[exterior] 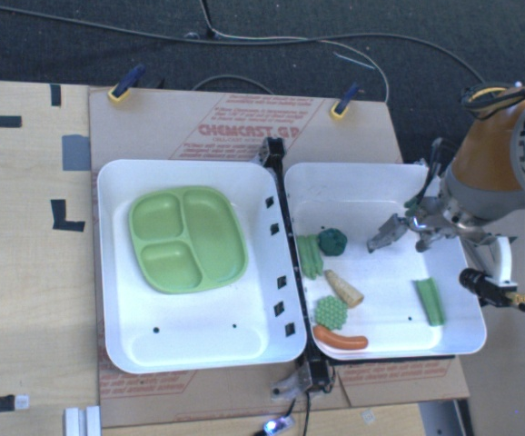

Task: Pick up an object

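Objects aren't picked yet: gripper [382, 236] hangs over the right bin [362, 184], nothing visibly held, teal ball [332, 241] just left; can't tell its state.

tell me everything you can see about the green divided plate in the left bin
The green divided plate is a pale lime tray of plastic look, roughly square with rounded corners. Raised ridges split it into three compartments: two smaller ones on the view's left, one large one on the right, all bare. It lies flat, turned slightly askew, in the upper middle of the left white bin, resting on the bin's floor. It stands apart from the bin's walls, and nothing else touches it.
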Robot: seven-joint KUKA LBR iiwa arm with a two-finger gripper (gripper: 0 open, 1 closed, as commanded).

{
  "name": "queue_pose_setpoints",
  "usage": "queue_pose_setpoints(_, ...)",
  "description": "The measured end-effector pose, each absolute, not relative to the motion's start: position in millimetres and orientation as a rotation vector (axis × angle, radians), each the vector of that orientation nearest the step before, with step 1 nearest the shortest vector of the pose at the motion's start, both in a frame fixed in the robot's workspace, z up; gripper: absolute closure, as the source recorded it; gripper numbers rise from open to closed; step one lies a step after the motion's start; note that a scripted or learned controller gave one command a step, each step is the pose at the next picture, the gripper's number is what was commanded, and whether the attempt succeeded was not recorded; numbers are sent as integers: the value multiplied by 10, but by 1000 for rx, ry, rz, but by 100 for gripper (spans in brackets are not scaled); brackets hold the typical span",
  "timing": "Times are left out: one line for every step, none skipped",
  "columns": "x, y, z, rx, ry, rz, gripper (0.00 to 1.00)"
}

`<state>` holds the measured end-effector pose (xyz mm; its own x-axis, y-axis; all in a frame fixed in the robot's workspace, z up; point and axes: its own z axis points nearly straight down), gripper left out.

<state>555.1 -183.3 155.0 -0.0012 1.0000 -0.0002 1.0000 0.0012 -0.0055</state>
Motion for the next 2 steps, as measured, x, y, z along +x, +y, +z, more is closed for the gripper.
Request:
queue_pose_setpoints(5555,-1829,1112,-2217,-2220,6,0)
queue_pose_setpoints(5557,-1825,840,-2220,-2224,3,0)
